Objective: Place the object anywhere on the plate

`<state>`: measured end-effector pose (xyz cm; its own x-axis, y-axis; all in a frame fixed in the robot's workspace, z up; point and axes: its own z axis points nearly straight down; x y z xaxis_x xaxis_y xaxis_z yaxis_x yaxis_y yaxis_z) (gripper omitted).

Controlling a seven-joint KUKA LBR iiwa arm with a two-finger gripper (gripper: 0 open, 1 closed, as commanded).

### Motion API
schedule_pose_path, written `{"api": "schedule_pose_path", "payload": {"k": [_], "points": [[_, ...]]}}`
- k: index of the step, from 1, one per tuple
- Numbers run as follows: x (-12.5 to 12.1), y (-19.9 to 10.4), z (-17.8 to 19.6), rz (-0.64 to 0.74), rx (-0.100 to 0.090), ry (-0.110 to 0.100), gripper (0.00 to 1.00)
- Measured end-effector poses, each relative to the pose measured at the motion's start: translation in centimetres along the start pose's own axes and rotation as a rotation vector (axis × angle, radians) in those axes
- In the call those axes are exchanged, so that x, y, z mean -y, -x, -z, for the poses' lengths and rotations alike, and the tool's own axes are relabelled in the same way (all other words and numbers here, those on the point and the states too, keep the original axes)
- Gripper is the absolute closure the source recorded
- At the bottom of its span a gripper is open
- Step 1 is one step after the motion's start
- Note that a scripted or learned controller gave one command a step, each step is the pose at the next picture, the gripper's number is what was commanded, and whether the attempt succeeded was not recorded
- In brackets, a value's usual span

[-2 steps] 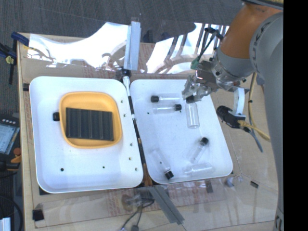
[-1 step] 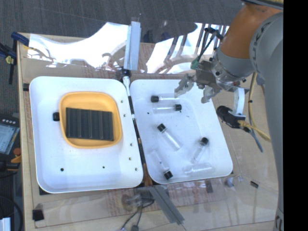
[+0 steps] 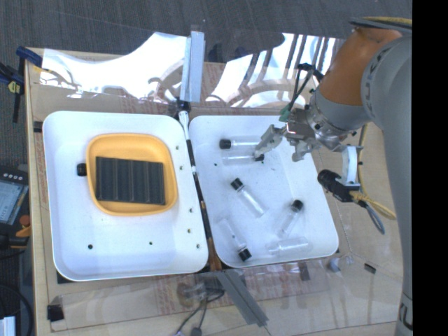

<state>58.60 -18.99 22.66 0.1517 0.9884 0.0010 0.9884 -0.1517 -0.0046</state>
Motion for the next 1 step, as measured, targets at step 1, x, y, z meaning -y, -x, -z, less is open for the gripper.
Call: {"api": "schedule_pose_path", "payload": {"k": [1], "points": [[-1.11, -0.5, -0.19, 0.42, 0.001, 0.002, 0.0]]}}
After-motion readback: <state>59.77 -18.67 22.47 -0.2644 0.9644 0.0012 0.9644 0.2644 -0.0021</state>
